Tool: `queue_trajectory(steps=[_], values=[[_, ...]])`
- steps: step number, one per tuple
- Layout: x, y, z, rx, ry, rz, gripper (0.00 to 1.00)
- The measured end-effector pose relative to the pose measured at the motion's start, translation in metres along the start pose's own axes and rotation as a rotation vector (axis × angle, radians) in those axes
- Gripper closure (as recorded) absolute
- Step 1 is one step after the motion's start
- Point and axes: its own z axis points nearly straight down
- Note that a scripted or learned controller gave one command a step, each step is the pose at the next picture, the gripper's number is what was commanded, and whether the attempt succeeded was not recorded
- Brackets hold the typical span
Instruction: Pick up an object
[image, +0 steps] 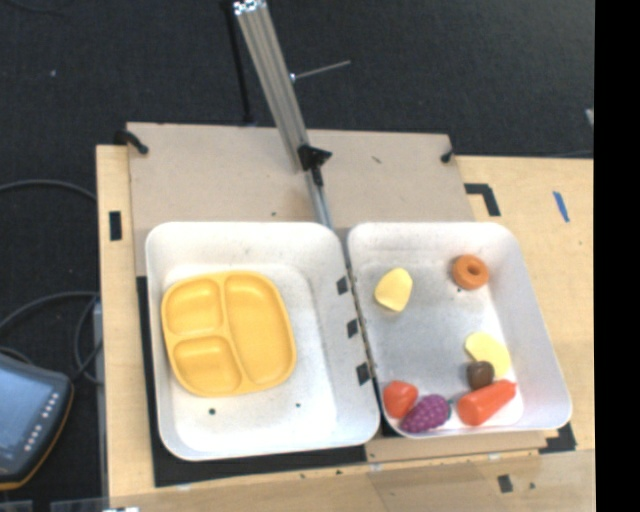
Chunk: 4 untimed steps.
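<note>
On the wooden bench (115, 300) two shallow white bins sit side by side, their inner rims touching. Whether my gripper is open or closed I cannot tell.

The left white bin (320, 300) holds a yellow plastic plate with three compartments (230, 345), lying flat toward the bin's left half.

The right white bin (430, 340) carries every small piece I might pick. A pale yellow rounded toy food piece (394, 289) lies near its upper left, apart from the others. An orange-brown ring-shaped toy doughnut (469, 271) rests toward the far right corner. Along the near edge things crowd together: a red rounded toy fruit (400, 398) touches a purple knobbly toy grape bunch (427, 412), and just beside that lies a long red-orange toy vegetable (487, 401), tilted up to the right. A small dark brown rounded piece (481, 374) sits against its upper side, with a bright yellow toy piece (488, 350) touching it from above.

Behind the bins a silver aluminium rail (278, 90) slants up from the seam between them. A dark handheld tablet with an orange edge (25, 420) lies off the bench at lower left.
</note>
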Motion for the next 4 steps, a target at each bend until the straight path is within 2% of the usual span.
queue_trajectory(steps=[1,4], values=[[0.0008,0.0002,0.0053,0.010,0.001,-0.002,0.00],[0.0009,0.0002,0.0053,0.011,0.001,-0.005,0.00]])
